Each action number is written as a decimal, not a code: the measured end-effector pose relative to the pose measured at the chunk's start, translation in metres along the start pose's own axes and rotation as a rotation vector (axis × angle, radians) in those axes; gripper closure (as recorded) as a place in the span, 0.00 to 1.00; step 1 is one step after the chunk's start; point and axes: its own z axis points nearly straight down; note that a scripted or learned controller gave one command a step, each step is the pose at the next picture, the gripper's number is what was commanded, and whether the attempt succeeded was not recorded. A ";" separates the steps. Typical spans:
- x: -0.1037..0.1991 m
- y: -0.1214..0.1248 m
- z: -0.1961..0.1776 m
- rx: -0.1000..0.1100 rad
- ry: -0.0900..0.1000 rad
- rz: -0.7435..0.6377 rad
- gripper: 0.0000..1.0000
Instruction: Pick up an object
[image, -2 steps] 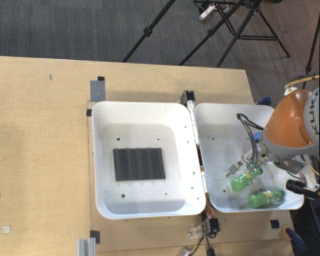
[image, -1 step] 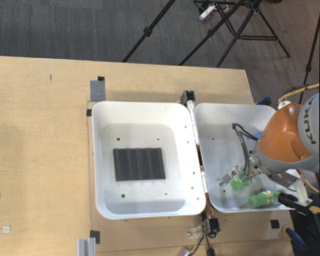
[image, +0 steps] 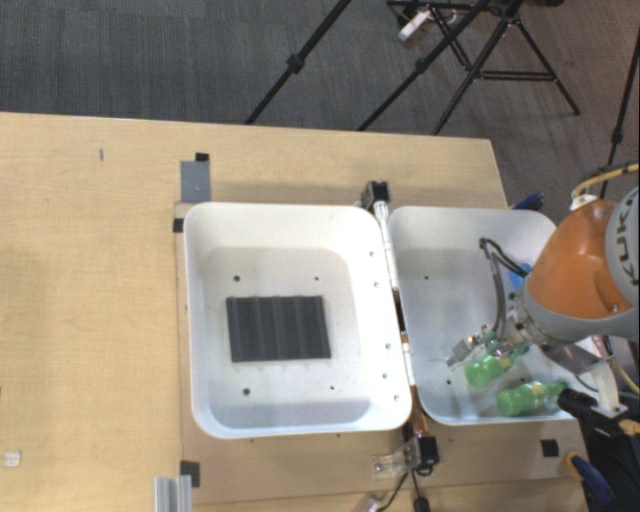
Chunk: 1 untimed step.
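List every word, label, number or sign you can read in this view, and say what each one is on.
"KU": partial dark lettering on the grey arm housing at the right edge, cut off by the frame.
Nothing else is readable: the green objects and the ribbed dark pad in the left bin show no legible text.

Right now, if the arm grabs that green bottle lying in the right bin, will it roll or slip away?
Quite possibly. The green bottle lies on its side on the smooth floor of the right bin, so a nudge could roll it. Its rounded, glossy-looking body may slip between fingers. It looks small, probably light plastic, so easily knocked aside. The gripper hangs just above a second green object.
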 end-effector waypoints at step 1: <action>0.019 0.010 0.017 -0.006 -0.004 -0.141 0.00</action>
